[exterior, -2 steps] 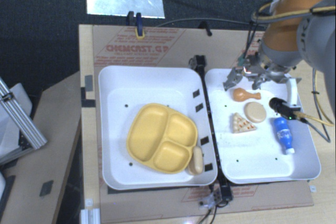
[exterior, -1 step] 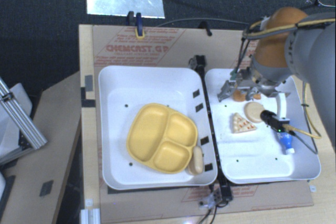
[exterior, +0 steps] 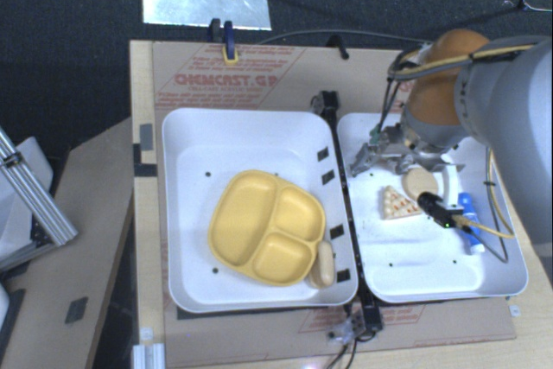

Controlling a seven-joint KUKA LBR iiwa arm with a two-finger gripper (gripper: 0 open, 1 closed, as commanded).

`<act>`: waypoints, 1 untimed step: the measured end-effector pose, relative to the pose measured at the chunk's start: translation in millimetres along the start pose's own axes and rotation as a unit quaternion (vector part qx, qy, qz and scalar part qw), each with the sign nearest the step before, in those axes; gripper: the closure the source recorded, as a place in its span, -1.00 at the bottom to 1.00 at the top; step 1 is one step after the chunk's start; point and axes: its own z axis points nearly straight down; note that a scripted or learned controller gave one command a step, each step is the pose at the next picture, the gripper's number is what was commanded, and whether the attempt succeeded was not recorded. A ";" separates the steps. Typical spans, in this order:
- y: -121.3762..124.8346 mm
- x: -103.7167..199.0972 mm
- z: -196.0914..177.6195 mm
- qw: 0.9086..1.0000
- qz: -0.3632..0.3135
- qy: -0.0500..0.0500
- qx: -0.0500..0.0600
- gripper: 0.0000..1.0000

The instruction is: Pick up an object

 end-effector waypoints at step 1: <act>1.1 -0.3 -12.5 1.000 0.000 0.000 -0.002 1.00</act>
